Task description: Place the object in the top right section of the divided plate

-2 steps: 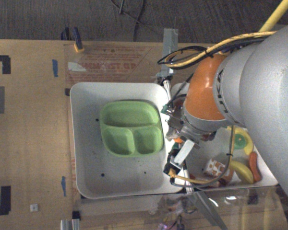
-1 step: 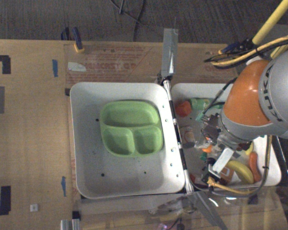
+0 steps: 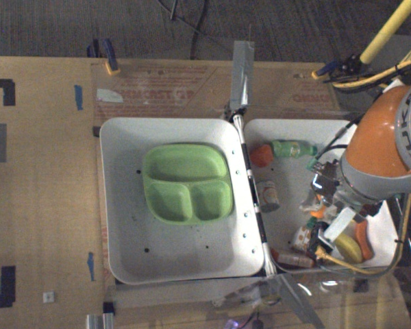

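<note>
The gripper (image 3: 327, 226) hangs low over the right bin (image 3: 288, 130), amid a jumble of small things, and its fingers are too tangled with that clutter to tell whether they are spread or pinched on anything. Just beside the claw, toward the near right, lie a smooth yellow banana-shaped piece (image 3: 349, 249) and an orange carrot-like piece (image 3: 364, 240). Away from it toward the far left rest a green bottle (image 3: 292, 149) lying on its side and a round red-orange fruit (image 3: 261, 155); nearer on the left stands a small brownish can (image 3: 268, 196). Well to the claw's left, in the left bin (image 3: 123, 204), sits the glossy green divided plate (image 3: 188, 183), rounded at the corners, with one long section and two smaller ones. The grey arm (image 3: 387, 142) with its orange band bends down from the right.
</note>
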Controlling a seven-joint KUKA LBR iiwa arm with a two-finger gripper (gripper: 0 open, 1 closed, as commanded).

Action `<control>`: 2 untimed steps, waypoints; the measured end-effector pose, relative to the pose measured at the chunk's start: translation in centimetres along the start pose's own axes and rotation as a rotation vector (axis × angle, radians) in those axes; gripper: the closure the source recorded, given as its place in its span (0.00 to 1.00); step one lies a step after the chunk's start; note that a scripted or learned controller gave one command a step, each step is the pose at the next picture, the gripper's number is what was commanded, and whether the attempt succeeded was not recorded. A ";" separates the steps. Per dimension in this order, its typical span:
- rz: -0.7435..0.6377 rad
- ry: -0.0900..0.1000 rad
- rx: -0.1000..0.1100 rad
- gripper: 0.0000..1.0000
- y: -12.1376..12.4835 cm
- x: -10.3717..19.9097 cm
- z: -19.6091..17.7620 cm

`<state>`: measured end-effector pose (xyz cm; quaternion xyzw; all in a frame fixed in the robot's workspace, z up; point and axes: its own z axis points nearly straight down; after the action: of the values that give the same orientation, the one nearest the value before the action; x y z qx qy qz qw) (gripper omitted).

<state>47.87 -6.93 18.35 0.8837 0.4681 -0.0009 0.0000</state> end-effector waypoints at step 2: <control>0.292 -0.002 0.006 1.00 -6.1 10.2 0.0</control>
<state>48.55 4.95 18.34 0.9424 0.3344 -0.0033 -0.0022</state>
